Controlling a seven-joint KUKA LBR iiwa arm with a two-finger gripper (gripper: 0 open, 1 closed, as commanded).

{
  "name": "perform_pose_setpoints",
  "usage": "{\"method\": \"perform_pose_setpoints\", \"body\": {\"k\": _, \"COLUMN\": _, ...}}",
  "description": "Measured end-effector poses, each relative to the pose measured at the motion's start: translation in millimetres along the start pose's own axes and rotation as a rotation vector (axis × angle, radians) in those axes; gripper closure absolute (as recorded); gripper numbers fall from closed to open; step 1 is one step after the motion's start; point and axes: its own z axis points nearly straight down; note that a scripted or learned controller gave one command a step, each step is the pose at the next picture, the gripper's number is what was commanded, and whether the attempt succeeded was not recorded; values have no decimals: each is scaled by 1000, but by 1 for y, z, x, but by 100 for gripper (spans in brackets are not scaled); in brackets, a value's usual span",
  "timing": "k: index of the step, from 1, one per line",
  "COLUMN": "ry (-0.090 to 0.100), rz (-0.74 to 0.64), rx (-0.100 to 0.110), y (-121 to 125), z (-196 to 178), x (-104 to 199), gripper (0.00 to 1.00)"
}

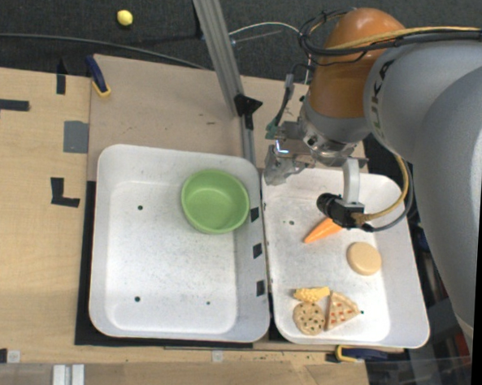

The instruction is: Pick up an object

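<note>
Toy carrot (322, 231), orange, lies centre-right of frame in the right-hand bin (393, 307), lower right of the claw (285, 164) (open or closed: cannot tell); likely light, stiff, smooth plastic; grip across thicker end.

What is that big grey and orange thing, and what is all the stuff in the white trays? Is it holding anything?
That is a robot arm, grey with an orange band, reaching in from the right. One camera above the bench looks down at a slant. At the arm's end is its tool for grabbing, over the far left corner of the right bin. I see nothing gripped in it. The left bin holds a green bowl. The right bin holds toy food: an orange carrot, a round tan biscuit, a corn cob, a cookie and a pizza slice.
</note>
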Motion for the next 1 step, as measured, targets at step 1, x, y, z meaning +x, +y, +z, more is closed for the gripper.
{"method": "perform_pose_setpoints", "body": {"k": 1, "ry": 0, "rz": -1, "rx": -1, "y": -2, "z": 9, "x": 56, "gripper": 100}}
